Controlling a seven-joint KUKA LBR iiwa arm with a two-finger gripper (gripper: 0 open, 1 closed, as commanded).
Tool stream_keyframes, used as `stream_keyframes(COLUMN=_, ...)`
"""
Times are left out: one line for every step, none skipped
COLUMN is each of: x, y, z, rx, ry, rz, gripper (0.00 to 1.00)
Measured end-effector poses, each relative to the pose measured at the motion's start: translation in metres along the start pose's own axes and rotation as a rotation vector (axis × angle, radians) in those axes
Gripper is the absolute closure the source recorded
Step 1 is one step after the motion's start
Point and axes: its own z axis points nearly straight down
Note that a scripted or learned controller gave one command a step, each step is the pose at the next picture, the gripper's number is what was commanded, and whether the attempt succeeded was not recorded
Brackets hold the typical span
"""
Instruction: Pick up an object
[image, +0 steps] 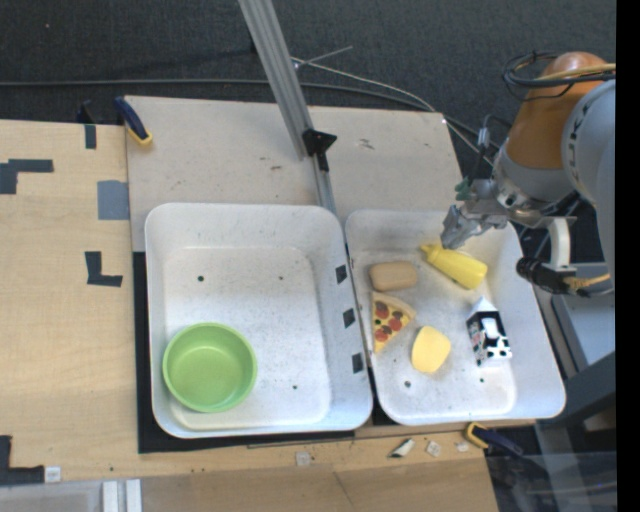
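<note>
On bench, left shallow white bin (240, 225) holds a round green plastic bowl (209, 366) at its near-left corner. Right shallow white bin (530, 385) holds yellow mustard bottle (455, 265), tan bread roll (393, 275), pizza slice (389, 320), yellow wedge (431, 350), black-and-white carton (488, 337). Tool (455, 233) w/ tips just beside bottle's nozzle end; can't tell how far open.

Glossy plastic green bowl (209, 367), speckled white bins (240, 225) — matt, pale wooden bench (50, 300)
</note>
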Motion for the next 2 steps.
stream_keyframes(x=-0.006, y=-0.007, z=-0.056, rx=0.002, ry=0.0, rz=0.002, gripper=1.0)
stream_keyframes(x=-0.006, y=-0.006, z=-0.091, rx=0.003, ry=0.0, rz=0.0, gripper=1.0)
